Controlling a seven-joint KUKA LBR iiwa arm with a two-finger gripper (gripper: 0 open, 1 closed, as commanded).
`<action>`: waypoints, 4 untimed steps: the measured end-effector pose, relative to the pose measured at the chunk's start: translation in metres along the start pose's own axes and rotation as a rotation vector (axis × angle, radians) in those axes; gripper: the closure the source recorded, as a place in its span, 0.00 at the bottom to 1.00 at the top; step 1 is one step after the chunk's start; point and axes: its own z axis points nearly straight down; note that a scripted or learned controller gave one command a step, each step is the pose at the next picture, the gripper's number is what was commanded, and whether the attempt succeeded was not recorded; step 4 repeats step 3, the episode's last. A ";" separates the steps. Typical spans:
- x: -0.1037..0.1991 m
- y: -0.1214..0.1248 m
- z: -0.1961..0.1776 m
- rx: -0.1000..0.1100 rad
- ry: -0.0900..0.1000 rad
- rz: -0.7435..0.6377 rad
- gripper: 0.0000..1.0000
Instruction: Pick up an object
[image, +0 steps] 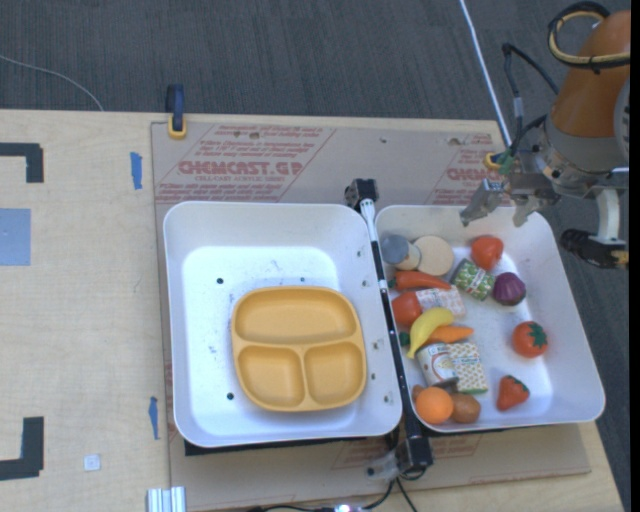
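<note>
One orange (433, 404), one banana (428, 328), two bins (190, 300), one gripper (499, 209).

Tray (297, 346) in left bin (190, 300); toys (440, 330) in right bin (570, 340).

One fixed camera, high above the tabletop (80, 300), looking down at a slant.

It stands far enough back to take in both white bins whole: the end effector (503, 205) sits near the upper right, with the bins spreading below and left of it.
</note>
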 end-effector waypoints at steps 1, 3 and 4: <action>0.009 -0.029 0.108 -0.002 -0.001 0.000 0.00; 0.088 -0.098 0.009 0.001 0.002 -0.002 1.00; 0.088 -0.098 0.009 0.001 0.002 -0.002 1.00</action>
